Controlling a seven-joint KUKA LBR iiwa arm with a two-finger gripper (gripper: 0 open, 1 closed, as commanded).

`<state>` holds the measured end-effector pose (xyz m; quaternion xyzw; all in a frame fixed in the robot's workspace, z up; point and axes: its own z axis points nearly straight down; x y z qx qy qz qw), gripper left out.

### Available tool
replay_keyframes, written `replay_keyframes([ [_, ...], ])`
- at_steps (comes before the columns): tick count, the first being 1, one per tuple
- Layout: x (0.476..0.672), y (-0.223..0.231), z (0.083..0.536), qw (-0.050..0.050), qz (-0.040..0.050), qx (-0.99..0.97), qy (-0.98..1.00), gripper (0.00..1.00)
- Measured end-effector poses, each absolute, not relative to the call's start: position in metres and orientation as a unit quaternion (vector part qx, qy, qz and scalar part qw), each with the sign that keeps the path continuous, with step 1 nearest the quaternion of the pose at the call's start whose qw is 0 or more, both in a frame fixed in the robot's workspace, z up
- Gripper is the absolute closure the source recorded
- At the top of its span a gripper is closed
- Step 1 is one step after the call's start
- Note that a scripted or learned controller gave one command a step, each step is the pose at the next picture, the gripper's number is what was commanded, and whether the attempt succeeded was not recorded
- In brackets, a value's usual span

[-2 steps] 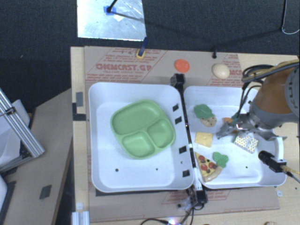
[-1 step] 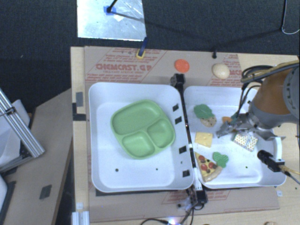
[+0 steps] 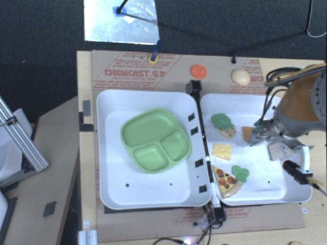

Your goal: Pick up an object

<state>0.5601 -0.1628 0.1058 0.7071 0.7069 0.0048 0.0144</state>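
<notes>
Reaching in from the right, the arm holds its gripper (image 3: 257, 135) low in the right bin (image 3: 265, 103), against an orange piece (image 3: 247, 132); whether the gripper is wide or narrow I cannot tell. That bin also holds a green-topped cookie (image 3: 223, 124), a yellow cheese square (image 3: 222, 151), a pizza slice (image 3: 226, 181) and a small green piece (image 3: 240, 173). The left bin (image 3: 110, 116) bears 1 green divided plate (image 3: 155, 140).

Two white bins (image 3: 110, 152) sit side by side. The left one holds a pale green divided plate (image 3: 155, 140). In the right bin: a yellow cheese square (image 3: 222, 151), a pizza slice (image 3: 226, 181) (red dots on tan), green broccoli (image 3: 240, 173), and a patterned grey-white piece (image 3: 279, 150). Beyond the bins, an orange disc (image 3: 198, 71) and a cream egg (image 3: 240, 76).
</notes>
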Motion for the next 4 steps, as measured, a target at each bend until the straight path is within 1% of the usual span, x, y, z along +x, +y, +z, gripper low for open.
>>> replay_keyframes([
  [1,0.552,-0.166,0.163,0.003,0.0014,0.707,0.707,1.0],
  [2,0.563,-0.172,0.22,0.004,0.0019,0.705,0.709,1.0],
  [3,0.564,-0.172,0.225,0.001,0.0007,0.705,0.709,1.0],
  [4,0.562,-0.112,0.228,0.0,0.0013,0.703,0.711,1.0],
])
